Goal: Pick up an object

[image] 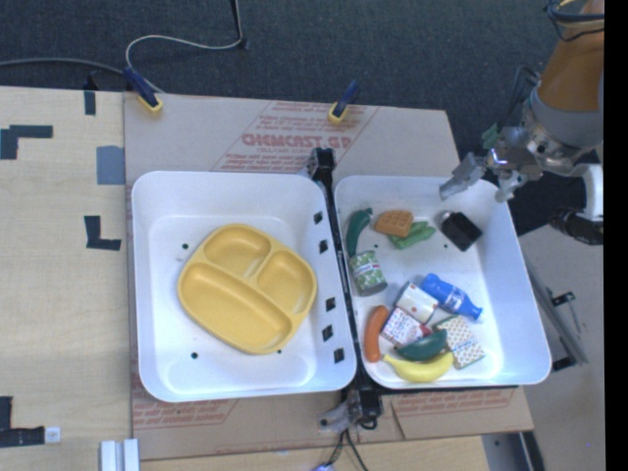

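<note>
My gripper (482, 186) hangs over the far right corner of the right bin (520, 292), open with nothing between its fingers. A small black block (459, 229) lies in the bin just below and left of it. Further left are a brown waffle piece (394, 223), a dark green pepper (355, 232) and a small can (368, 273). Toward the bin's front lie a blue bottle (452, 298), a white carton (416, 303), an orange carrot (374, 331) and a yellow banana (422, 366), packed close together.
The left bin (157, 263) holds a yellow divided plate (247, 287). A black clip strip (330, 263) runs along the seam between the bins. Brown cardboard (285, 135) lies under both, with two yellow-blue clamps (145, 91) at its far edge.
</note>
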`<state>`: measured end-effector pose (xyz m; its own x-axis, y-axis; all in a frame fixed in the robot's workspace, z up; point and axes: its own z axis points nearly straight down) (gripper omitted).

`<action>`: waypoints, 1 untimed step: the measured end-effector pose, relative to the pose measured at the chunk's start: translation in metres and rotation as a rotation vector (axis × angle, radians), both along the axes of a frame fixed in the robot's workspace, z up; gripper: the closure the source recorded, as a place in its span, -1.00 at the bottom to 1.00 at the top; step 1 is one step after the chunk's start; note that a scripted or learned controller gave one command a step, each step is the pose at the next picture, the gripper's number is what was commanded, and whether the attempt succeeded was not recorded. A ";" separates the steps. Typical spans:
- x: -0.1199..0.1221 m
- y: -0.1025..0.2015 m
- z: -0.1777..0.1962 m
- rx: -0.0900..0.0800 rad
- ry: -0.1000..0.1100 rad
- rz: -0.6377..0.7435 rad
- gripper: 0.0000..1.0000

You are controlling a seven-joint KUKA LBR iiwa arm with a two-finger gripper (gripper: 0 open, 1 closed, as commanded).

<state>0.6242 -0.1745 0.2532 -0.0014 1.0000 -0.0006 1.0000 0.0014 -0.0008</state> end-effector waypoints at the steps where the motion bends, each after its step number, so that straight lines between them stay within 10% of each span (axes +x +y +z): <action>1: 0.016 -0.014 -0.143 -0.006 -0.016 0.001 -1.00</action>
